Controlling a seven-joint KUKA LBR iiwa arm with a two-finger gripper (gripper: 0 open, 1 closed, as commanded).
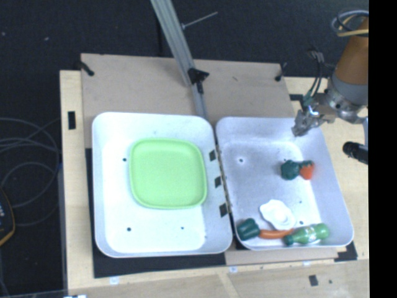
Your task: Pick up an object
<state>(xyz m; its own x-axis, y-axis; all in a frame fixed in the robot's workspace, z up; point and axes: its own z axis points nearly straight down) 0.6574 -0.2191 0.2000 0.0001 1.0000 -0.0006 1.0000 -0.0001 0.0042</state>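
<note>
Reaching in from the right, the arm [350, 67] holds its end effector [302, 126] over the far right corner of the right bin [248, 141], just above the rim. Whether it is open or closed cannot be told at this size; nothing is seen in its grip.

Two white bins sit side by side on the surface [74, 166], their inner edges touching along a row of small dark clips. The left bin [111, 228] holds a pale green square plate [167, 172], lying flat near the middle, a little toward the far side.

The right bin holds the loose things. A dark green object [289, 169] lies in the right half of the bin, touching a small orange piece [306, 171] on its right; both are near the end effector but apart from it, closer to the camera. Along the near edge lie four more: a dark green block [247, 228] at the near left corner, a thin orange stick [273, 233] just beside it, a white lump [276, 213] resting behind the stick, and a light green bottle [307, 234] on its side toward the near right corner, its end touching the stick.

A grey rail [173, 33] slants from the top of the view down to the gap between the bins. Dark cables [25, 148] lie off the surface at left.
</note>
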